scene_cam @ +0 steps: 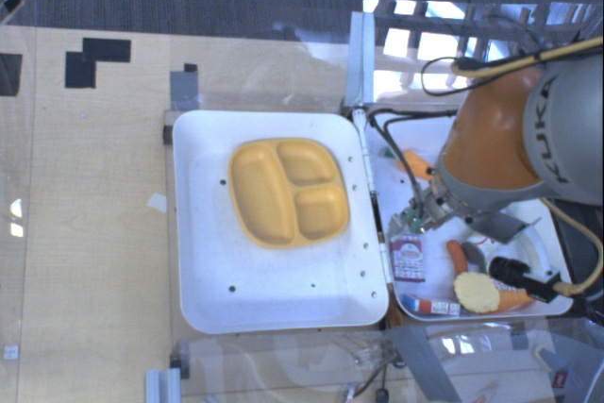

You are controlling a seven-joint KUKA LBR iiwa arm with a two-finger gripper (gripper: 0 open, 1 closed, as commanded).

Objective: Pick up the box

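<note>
Arm (510, 132) reached in from the right, grey with the orange band bulking over the right bin (422, 139). Wrist angled down and leftward. Pincer (412, 221) sat low near that bin's left wall. Could not tell whether it was apart or together; the tip was too small and cluttered to read.

Box (408, 260), red and white, lay flat in the right bin against the left wall. It was just below the pincer in the view. Contact between the two could not be judged.

Also in the right bin:
- an orange piece (416, 165) up by the arm
- a red sausage-like piece (458, 253)
- a pale yellow round item (477, 293) touching an orange item (515, 300)
- a slim tube (433, 306) along the near wall

Left bin (283, 293) held one yellow divided plate (288, 192), three compartments, nothing in them. Both bins rested side by side on the pale wooden desk (94, 203).
</note>
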